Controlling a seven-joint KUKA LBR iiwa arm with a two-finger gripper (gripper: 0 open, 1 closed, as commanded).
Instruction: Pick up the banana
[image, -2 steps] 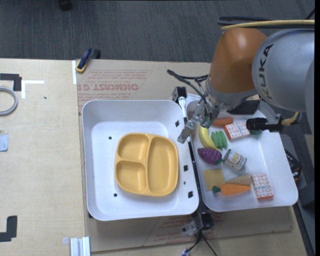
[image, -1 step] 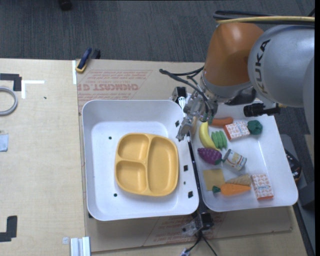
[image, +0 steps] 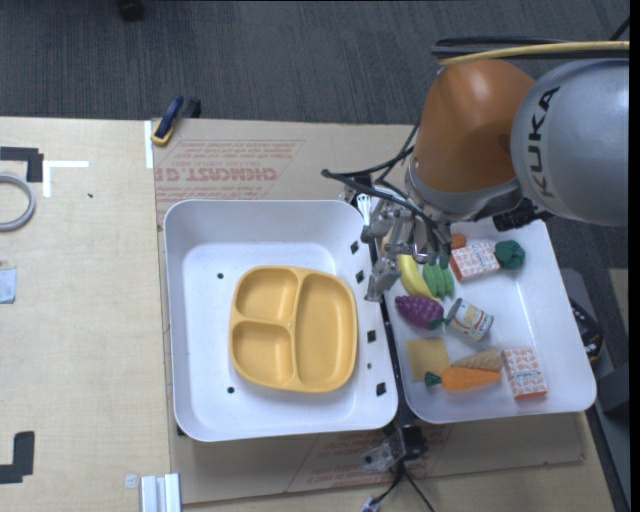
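the gripper (image: 402, 252) hangs low over the near-left corner of the right bin (image: 560, 300), just above the banana (image: 412, 274), which lies beside the grapes (image: 420, 311); whether it is apart or clamped i cannot tell; it looks placed for the grasp.

My grey arm (image: 560, 130) reaching in from the right, orange band above my wrist, wrist bent downward, my claw (image: 400, 262) lowered, pointing down.

Yellow banana (image: 412, 276) lies in the right bin, beside purple grapes.
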